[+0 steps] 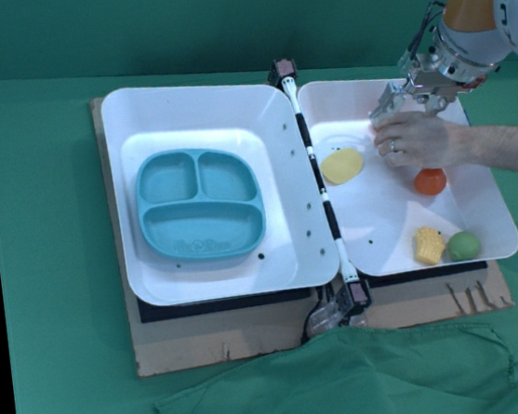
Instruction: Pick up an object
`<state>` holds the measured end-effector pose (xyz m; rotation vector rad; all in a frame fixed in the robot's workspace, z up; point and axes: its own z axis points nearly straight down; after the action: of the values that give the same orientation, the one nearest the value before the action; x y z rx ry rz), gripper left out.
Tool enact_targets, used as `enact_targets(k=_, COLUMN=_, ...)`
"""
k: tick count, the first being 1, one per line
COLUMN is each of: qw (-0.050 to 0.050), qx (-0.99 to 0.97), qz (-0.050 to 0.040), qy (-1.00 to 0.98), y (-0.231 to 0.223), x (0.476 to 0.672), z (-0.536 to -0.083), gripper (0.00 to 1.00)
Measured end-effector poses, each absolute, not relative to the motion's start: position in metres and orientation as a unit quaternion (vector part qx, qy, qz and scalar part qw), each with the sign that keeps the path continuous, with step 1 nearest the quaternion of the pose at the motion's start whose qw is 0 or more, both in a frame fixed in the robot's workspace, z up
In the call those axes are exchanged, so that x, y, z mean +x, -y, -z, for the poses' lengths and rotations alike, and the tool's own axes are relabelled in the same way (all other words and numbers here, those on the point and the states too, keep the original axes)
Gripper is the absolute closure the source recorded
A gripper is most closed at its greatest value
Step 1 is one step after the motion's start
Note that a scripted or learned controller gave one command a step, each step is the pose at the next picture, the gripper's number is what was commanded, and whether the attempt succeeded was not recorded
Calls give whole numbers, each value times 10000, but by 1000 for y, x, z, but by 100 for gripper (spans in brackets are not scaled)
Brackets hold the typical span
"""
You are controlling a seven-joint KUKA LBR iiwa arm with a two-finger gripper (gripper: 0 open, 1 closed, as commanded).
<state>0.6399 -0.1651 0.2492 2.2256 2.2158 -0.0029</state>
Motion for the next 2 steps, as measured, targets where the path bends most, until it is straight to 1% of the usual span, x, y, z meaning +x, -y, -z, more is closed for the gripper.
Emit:
enact_targets(k=1, qw=-5, qx=7083, qz=18, qy=-7059, y=162, x=641, z=-189, gripper=0)
enact_targets(k=2, qw=47, qx=7081, qz=-10, qy=-7061, y=164, x=643, z=-184, gripper=0)
